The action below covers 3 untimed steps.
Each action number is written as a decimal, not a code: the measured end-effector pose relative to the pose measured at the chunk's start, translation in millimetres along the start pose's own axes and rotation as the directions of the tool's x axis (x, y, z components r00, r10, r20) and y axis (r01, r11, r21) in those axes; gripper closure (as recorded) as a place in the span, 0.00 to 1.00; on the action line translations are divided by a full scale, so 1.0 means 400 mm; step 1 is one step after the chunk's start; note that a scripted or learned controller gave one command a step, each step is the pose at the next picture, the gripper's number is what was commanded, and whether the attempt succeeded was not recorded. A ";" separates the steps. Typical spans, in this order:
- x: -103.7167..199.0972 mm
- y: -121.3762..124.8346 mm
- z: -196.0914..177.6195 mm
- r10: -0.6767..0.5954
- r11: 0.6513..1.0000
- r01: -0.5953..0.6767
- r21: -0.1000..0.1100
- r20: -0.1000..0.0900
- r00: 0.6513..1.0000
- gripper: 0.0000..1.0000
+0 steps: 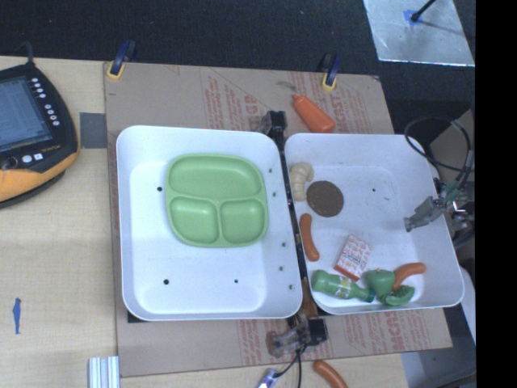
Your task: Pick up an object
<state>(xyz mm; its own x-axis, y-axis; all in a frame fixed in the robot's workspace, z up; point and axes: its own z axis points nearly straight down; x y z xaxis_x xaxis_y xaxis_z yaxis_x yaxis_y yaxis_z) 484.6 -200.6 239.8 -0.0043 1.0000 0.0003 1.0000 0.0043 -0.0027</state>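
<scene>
I see my hand (423, 214) low over the right bin's (380, 156) right edge, reaching in from the right, its grey fingers pointing left; I cannot tell how far apart they are, and nothing sits between them. From the left: a teach pendant (32, 132) lies at the tabletop's (56, 257) left edge, and the left bin (145, 273) holds a green divided plate (216, 199) with open white floor along its near side. In the right bin, a sausage (309, 237) lies by the left wall, a brown disc (325, 198) near the back, a small red-and-white packet (354, 256) mid-floor, a green bottle (339, 285) and a carrot (408, 272) along the near edge. The floor just left of my hand is bare, and the packet lies well apart from it.
</scene>
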 end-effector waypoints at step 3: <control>0.233 0.341 0.366 -0.002 1.000 0.002 -0.001 0.002 1.000 0.00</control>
<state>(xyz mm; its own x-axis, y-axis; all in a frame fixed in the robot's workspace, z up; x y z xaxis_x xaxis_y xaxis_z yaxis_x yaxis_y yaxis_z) 620.2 -106.8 93.1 -0.0058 1.0000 -0.0015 1.0000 0.0058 -0.0013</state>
